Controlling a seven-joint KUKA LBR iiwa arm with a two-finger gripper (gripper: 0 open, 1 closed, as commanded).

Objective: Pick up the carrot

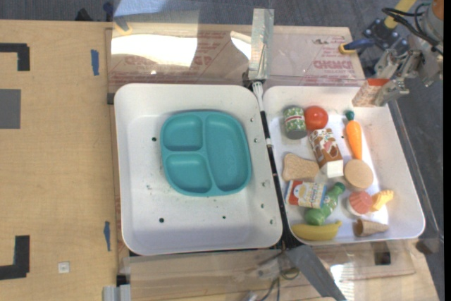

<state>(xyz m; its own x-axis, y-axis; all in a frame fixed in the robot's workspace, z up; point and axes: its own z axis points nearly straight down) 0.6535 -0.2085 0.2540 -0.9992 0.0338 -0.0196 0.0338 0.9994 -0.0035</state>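
Observation:
The carrot (354,139) is orange with a small green top. It lies lengthwise in the right bin (407,173), near the bin's back right, with its green end pointing away from me. The gripper (386,83) hangs over the back right corner of that bin, up and to the right of the carrot and apart from it. The arm's grey wrist and cables reach in from the upper right.
Around the carrot lie a red tomato (316,116), a green can (294,121), a brown carton (325,144), a bread slice (301,167), a round bun (358,174) and a banana (316,230). A teal divided plate (206,151) sits in the left bin (134,173).

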